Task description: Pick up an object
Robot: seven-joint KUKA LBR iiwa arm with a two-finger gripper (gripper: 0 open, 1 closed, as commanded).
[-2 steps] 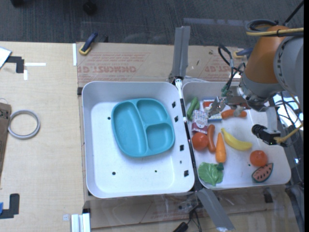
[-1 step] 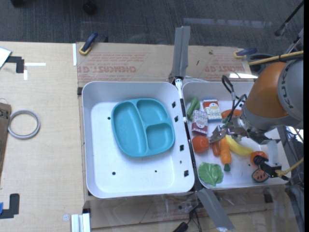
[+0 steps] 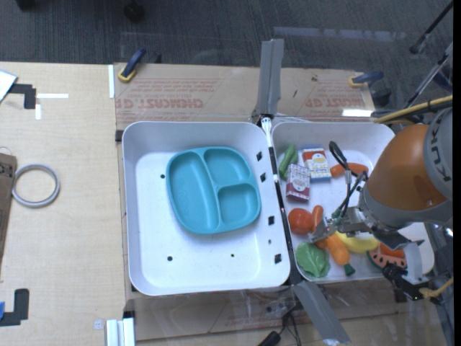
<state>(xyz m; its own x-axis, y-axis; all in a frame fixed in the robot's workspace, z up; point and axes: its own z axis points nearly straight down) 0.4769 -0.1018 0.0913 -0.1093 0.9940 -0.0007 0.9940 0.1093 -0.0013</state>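
the left bin has open floor all round the blue divided plate, widest along its near edge. the right bin is crowded: packets, a tomato and green toys lie close together, and the arm covers its right half.

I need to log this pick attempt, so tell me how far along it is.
Done: the arm has reached into the right bin, and the gripper sits low among the toy food, beside the tomato and above the carrot. In hand: nothing visibly between its fingers. Left: closing on one item and lifting it. The blue divided plate lies in the left bin.
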